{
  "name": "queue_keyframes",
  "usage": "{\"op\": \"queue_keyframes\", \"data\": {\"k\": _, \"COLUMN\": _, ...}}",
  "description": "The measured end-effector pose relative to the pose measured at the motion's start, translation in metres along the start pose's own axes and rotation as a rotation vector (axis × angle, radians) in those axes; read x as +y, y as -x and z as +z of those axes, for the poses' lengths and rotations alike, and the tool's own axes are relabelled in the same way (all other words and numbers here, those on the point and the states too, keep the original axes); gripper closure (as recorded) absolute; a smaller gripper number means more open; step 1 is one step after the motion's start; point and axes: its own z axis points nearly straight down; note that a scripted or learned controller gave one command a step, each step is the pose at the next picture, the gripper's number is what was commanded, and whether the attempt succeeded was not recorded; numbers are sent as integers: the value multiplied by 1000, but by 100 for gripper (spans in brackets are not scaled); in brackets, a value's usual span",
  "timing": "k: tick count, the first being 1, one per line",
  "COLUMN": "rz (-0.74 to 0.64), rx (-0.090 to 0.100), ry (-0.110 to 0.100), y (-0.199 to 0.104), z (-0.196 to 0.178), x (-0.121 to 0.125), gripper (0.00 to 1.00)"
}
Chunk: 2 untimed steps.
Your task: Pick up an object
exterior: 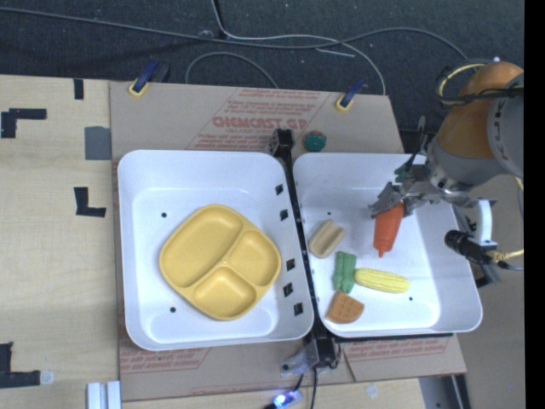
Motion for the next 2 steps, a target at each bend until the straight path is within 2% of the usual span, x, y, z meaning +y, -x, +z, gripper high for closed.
{"op": "queue_keyframes", "data": {"k": 1, "rz": 0, "rx": -1, "ry": 2, "y": 0, "z": -53, "x": 1, "gripper": 100}}
{"op": "queue_keyframes", "data": {"k": 2, "rz": -4, "rx": 1, "ry": -4, "y": -55, "z": -45, "x": -4, "gripper": 100}}
